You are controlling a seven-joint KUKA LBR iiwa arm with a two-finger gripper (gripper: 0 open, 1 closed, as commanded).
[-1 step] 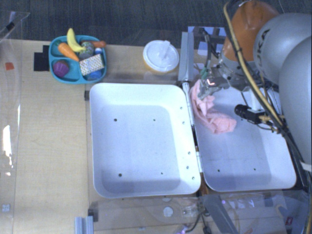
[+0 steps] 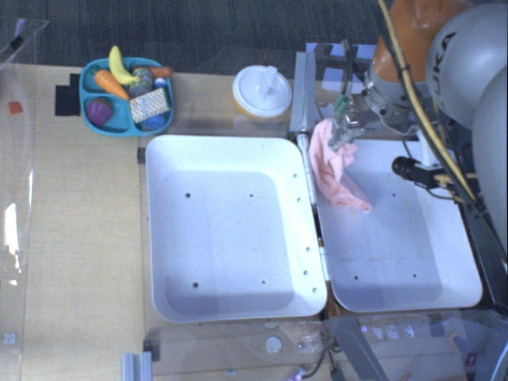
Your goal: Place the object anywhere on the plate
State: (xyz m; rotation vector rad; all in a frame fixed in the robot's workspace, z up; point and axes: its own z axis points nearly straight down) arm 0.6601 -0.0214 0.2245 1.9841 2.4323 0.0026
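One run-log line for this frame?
gripper: shut on pink cloth | cloth: hanging over right bin | plate: behind bins

From my station I see the bench (image 2: 71, 236), a pale wood-coloured top, carrying two shallow white bins side by side. The left bin (image 2: 230, 228) sits near the middle; the right bin (image 2: 401, 236) lies just beside it, their rims touching or nearly so. Behind the left bin, a blue divided tray (image 2: 127, 95) rests on the bench toward its far left corner. A black patch (image 2: 67, 99) lies just beside that tray. A round white lidded container (image 2: 262, 91) stands behind the gap between the bins.
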